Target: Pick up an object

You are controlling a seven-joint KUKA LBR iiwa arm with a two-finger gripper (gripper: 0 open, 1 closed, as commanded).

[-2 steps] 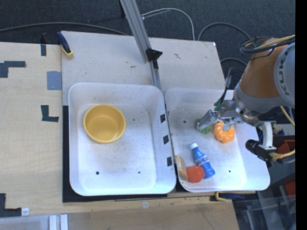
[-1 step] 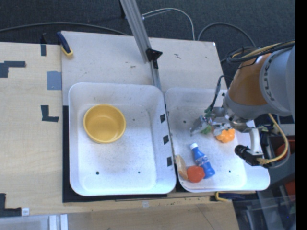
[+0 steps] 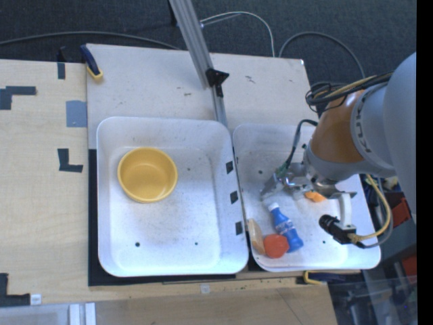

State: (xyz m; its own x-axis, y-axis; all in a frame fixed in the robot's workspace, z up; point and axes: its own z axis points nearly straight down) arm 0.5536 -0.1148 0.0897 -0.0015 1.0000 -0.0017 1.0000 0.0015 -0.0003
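The right bin (image 3: 257,144) holds a small bottle with a blue label (image 3: 285,227), a red-orange ball (image 3: 275,246) at its lower end, and a tan wooden piece (image 3: 256,235) against the bin's left wall. A small orange thing (image 3: 314,196) pokes out from under the wrist. My gripper (image 3: 284,181) hangs low over the middle of the right bin, just above and left of the bottle's white cap. The metal fingers point left; the arm's wrist hides much of them. I see nothing between them.
A yellow bowl (image 3: 147,174) sits in the upper left of the left bin (image 3: 108,249). A slanted metal pole (image 3: 195,36) runs down to the divide between the bins. Cables loop behind the right bin (image 3: 318,42). A blue-and-yellow tool (image 3: 91,62) lies at the bench's far left corner.
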